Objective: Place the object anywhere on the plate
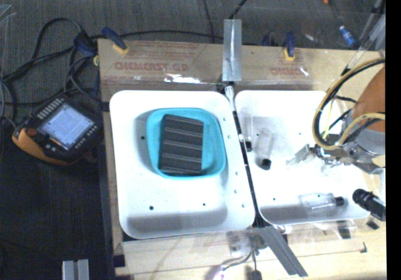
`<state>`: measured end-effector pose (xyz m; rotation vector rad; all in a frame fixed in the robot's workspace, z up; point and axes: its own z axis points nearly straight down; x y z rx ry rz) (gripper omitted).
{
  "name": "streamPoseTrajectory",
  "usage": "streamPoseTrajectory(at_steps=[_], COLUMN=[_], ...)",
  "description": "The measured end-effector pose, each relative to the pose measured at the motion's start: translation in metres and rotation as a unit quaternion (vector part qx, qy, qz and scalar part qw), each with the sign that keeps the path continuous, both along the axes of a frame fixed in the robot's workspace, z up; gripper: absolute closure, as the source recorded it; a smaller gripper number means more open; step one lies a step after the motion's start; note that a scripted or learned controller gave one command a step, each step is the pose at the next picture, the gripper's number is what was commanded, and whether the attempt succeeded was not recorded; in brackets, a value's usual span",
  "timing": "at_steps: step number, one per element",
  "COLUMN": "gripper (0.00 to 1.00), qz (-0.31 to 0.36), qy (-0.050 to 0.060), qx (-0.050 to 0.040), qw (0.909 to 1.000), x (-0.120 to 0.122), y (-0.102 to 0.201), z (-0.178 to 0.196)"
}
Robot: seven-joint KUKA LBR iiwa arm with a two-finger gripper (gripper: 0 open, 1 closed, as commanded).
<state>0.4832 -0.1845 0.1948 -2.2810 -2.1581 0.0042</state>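
The dark ridged object lies on the blue plate in the left bin; the gripper hovers over the right bin, its fingers apart, grasping nothing.

arm: cut off at right edge | tool: blurred

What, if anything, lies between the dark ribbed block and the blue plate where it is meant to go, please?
Nothing visible: the dark ribbed block already rests on the blue plate in the left bin. The hand is over the right bin, across the divider.
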Motion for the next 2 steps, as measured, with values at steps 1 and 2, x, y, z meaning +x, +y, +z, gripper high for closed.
streamPoseTrajectory(at_steps=[1,2], gripper=[0.00,0.00], qz=[-0.049,0.060], qy=[0.001,0.000], qx=[0.0000,0.0002], qw=[0.9988,0.9982], x=[-0.001,0.000], y=[0.053,0.061], z=[-0.089,0.020])
